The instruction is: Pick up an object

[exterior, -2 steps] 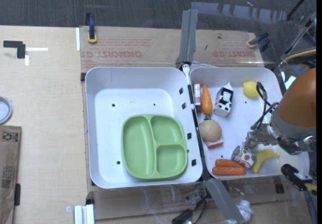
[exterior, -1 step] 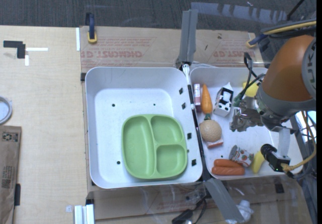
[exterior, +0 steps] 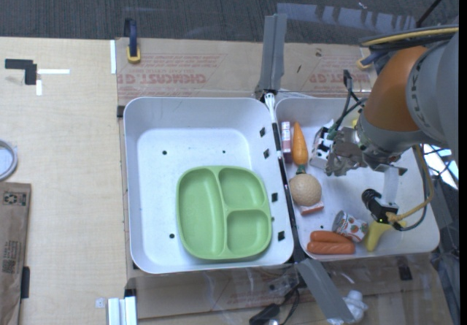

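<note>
The gripper [exterior: 337, 158] is seen low in the right bin [exterior: 430, 232] beside the carrot [exterior: 298, 142], which lies against the left wall, and a grasp could be missed because the wall blocks one side.

Both bins are white: the left bin [exterior: 146, 170] carries a pale green divided plate [exterior: 222, 212], and the right bin [exterior: 419, 239], beside that plate, holds the bright things — an orange carrot [exterior: 299, 142], a tan bun-like ball [exterior: 306, 188], two orange-red sausages [exterior: 331, 242], and a yellow piece [exterior: 373, 236]. The arm [exterior: 408, 93] is grey with an orange band. The worktop [exterior: 58, 141] is light wood — brown cardboard [exterior: 197, 66] with red lettering lies behind the plate.
</note>
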You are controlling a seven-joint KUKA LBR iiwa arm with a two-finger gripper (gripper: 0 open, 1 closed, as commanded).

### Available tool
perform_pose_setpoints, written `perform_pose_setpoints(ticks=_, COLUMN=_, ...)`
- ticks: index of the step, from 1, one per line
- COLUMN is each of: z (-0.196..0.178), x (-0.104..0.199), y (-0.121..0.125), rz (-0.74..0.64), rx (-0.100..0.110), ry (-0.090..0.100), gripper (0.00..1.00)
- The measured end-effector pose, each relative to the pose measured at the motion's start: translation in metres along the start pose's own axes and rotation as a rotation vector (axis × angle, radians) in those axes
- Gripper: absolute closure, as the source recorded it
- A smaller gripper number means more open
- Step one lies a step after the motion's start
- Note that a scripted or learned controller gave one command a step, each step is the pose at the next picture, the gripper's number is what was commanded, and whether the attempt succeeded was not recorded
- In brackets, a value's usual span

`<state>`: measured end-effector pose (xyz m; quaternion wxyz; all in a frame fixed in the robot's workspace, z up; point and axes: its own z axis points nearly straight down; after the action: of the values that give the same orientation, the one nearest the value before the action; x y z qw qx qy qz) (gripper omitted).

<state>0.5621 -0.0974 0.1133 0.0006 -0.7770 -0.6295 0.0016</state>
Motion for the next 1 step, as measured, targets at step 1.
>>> perform_pose_setpoints(ticks=1, z=0.0213, x=0.0015, y=0.015, rz=-0.415, rx=-0.002, ry=0.0, gripper=0.0)
